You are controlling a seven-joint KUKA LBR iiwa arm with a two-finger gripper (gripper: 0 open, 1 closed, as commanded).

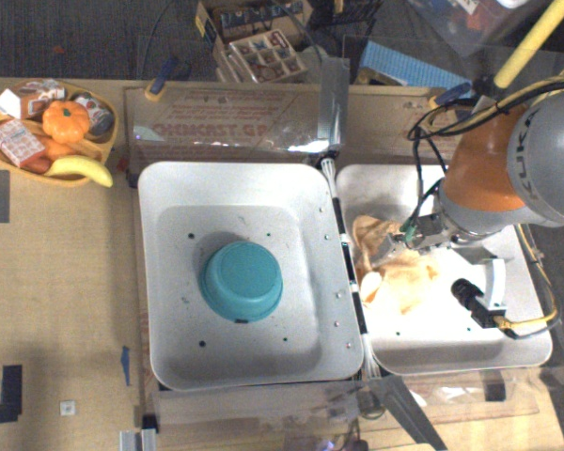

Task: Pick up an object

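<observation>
A crumpled tan and pale yellow cloth-like thing (401,280) lies at the left side of the right bin (526,346), with an orange patch at its lower left edge. My gripper (403,241) is low in that bin, right at the upper part of the tan thing, touching or nearly touching it. The grey arm with its orange band (484,181) reaches in from the right above it. A teal bowl (243,280) sits upside down in the middle of the left bin (169,346).
A tray with toy food, including a small pumpkin and a banana (80,167), stands on the bench at the far left. A cardboard box (226,125) lies behind the left bin. Cables hang near the wrist.
</observation>
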